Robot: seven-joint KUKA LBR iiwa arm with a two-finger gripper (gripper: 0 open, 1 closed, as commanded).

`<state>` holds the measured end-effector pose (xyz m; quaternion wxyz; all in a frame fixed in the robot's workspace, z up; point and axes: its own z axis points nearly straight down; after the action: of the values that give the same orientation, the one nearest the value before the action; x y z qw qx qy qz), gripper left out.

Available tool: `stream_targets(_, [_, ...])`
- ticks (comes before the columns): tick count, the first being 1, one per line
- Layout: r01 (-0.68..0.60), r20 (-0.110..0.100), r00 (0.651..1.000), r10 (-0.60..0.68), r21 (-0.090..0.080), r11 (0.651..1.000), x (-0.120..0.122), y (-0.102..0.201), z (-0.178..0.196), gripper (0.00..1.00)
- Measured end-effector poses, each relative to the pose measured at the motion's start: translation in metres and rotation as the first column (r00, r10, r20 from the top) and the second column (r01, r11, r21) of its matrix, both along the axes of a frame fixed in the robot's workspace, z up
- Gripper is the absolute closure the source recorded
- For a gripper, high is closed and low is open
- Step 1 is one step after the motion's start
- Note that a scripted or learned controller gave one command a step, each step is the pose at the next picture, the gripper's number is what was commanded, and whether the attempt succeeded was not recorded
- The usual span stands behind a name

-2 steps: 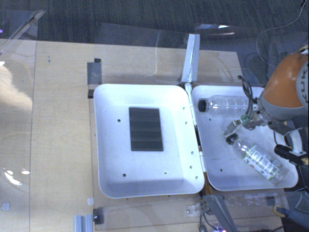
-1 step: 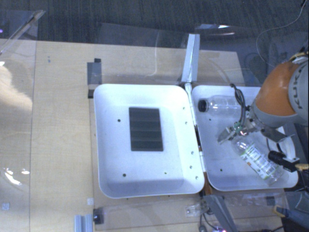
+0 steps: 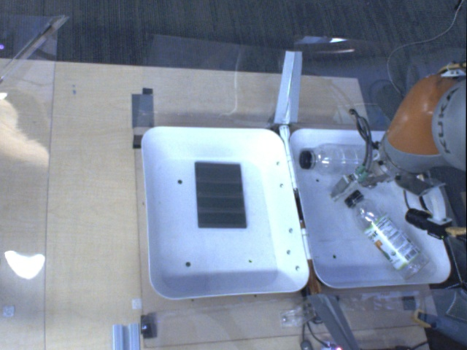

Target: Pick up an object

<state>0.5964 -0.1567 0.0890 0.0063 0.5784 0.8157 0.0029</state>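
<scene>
i've got the gripper low between two bottles lying in the right bin; its fingers look spread, gripping nothing.

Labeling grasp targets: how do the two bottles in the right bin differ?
The upper bottle has a dark cap and no visible label; the lower bottle carries a printed label.
The upper bottle lies roughly level across the view, cap to the left, near the right bin's far edge; the lower bottle lies diagonally toward the near right corner.
Both are clear plastic and lie on their sides. The gripper sits between them.
</scene>
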Motion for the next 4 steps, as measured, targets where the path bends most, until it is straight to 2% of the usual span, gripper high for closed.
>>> stream_targets(1, [-0.003, 0.01, 1.0, 0.003, -0.001, 1.0, 0.003, 0.001, 0.013, 1.0])
stream_targets(2, [-0.003, 0.007, 1.0, 0.003, 0.0, 1.0, 0.003, 0.001, 0.013, 0.0])
stream_targets(3, [0.028, 0.0, 1.0, -0.028, 0.002, 1.0, -0.016, -0.005, 0.0, 0.0])
stream_targets(4, [0.024, 0.012, 1.0, -0.024, 0.001, 1.0, -0.013, -0.003, 0.014, 1.0])
